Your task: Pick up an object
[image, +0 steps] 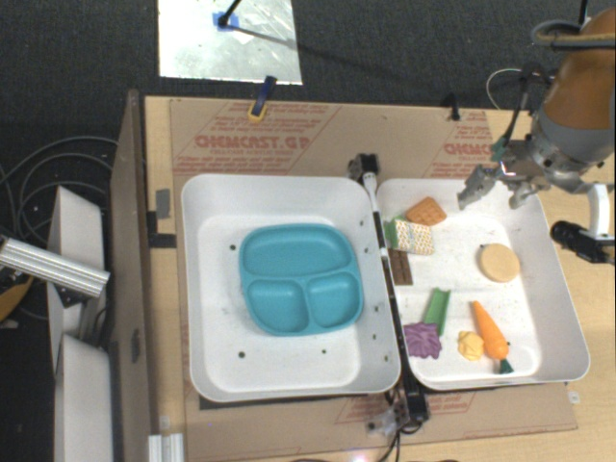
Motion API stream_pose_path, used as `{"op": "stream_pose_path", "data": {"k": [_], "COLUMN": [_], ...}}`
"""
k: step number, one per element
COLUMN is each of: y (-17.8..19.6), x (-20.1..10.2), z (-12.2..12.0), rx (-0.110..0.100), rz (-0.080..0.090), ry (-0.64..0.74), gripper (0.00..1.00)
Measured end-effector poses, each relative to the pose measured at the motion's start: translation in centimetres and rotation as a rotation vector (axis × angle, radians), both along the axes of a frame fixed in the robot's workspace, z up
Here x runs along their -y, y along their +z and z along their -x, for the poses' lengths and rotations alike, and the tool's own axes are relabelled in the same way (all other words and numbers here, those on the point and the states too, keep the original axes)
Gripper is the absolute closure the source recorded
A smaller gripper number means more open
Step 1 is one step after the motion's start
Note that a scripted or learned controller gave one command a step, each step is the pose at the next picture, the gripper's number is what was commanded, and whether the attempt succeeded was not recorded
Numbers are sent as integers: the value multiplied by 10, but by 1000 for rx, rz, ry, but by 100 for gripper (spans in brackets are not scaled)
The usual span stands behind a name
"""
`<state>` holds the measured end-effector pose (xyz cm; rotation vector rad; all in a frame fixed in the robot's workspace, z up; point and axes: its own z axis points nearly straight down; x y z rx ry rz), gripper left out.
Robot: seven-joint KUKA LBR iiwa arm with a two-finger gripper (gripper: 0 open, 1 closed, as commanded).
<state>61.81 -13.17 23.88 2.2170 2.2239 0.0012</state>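
My gripper [497,190] hangs over the far edge of the right bin [558,296], its two grey fingers [472,188] spread apart and open, nothing between them. Below it in that bin lie an orange cracker [425,211], a checkered wafer [412,238], a brown bar [401,269] and a round tan cookie [499,262]. Nearer the front are a green cucumber piece [437,308], an orange carrot [489,330], a purple grape bunch [421,340] and a small yellow piece [470,345]. The cracker is the nearest item, down and left of the fingers.
The left bin [212,258] holds a teal divided plate [300,277]. A black divider strip [383,258] runs between the bins. Cables [510,89] loop beside the arm at the upper right. A black part [577,239] juts in at the right bin's right rim.
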Motion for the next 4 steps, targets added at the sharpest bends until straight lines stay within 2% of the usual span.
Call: {"op": "stream_pose_path", "data": {"k": [1,2,3,4], "y": [-89,-153,-139,-49], "x": [-24,-43,-42,-120], "z": [44,96,92,39], "rx": [-11,-10,2,12], "rz": [-4,-4,0,-3], "ry": [-2,-2,-2,11], "gripper": [0,0,100,100]}}
